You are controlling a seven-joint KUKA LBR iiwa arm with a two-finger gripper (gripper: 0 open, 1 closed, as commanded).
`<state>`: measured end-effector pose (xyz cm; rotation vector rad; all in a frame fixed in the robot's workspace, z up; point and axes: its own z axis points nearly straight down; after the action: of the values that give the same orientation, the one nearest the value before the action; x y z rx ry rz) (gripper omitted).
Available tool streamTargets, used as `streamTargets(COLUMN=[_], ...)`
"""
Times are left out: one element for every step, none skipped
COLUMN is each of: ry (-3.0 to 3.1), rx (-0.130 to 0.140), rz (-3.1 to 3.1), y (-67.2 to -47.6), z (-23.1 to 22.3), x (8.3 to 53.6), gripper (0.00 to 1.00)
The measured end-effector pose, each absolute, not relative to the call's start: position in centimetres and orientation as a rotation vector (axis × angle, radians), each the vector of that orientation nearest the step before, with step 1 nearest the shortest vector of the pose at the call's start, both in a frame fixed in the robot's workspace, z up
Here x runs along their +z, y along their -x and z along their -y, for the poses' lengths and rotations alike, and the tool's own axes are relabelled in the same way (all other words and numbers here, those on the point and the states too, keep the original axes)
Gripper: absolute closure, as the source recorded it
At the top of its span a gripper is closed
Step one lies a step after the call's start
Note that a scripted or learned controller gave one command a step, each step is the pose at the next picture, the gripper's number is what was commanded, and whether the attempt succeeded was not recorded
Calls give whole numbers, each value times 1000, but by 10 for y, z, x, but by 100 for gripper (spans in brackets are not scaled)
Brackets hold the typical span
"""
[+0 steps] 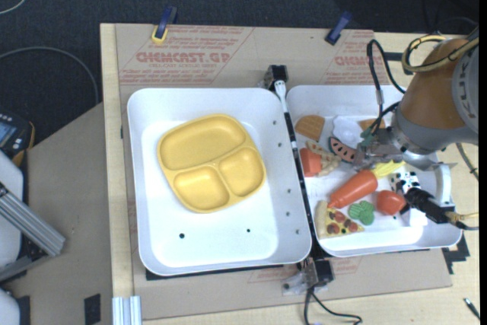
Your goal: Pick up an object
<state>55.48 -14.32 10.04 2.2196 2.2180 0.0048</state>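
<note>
Toy food pieces of coloured plastic lie heaped in the right shallow white bin: an orange carrot with a green top, a red tomato-like piece, a red block, a tan bread-like piece, a dark sausage and a small pizza slice. They crowd one another, most touching. Over the bin's right half hangs the grey arm with its orange band; its hand sits low among the pieces, and whether it is clenched or released cannot be told. A yellow three-compartment plastic tray lies in the left white bin. Both bins rest on the cardboard-covered surface.
</note>
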Motion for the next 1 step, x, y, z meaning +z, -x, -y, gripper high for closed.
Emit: streamTargets(ry=[-2217], rx=[3], rz=[-2219], y=[-555], z=[141], x=[143], gripper=[100])
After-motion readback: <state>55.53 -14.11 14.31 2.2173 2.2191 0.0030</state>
